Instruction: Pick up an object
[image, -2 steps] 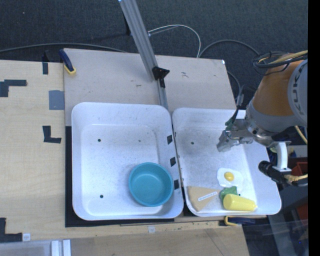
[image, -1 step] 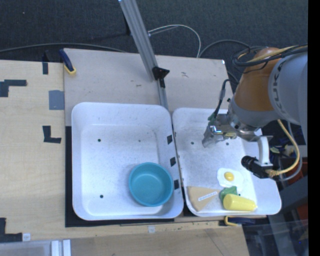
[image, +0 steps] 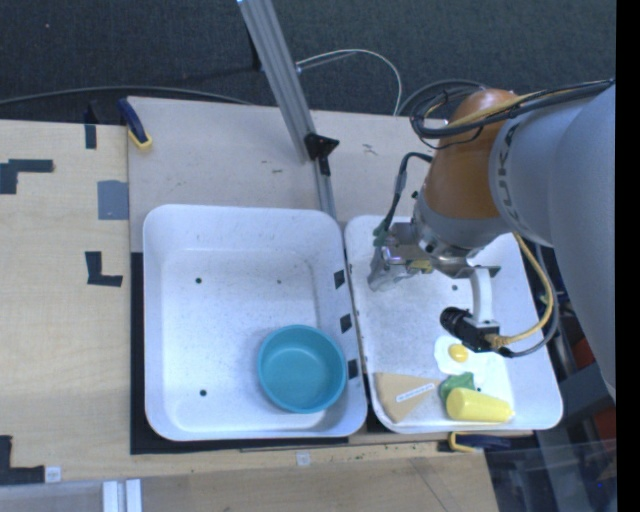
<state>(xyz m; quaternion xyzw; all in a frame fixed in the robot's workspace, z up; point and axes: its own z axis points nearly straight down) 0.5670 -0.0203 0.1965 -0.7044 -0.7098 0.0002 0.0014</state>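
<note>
Hand (image: 385, 272) hangs over the right bin's (image: 400, 330) upper left corner; finger spread cannot be told.

I see two bins side by side: the left bin (image: 180, 300) has a bowl (image: 301, 368) in its lower right corner. Along the right bin's (image: 400, 320) lower edge lie a wedge (image: 403, 394), then a corn cob (image: 478, 405) to its right, with a fried egg (image: 455, 352) just above them.
</note>
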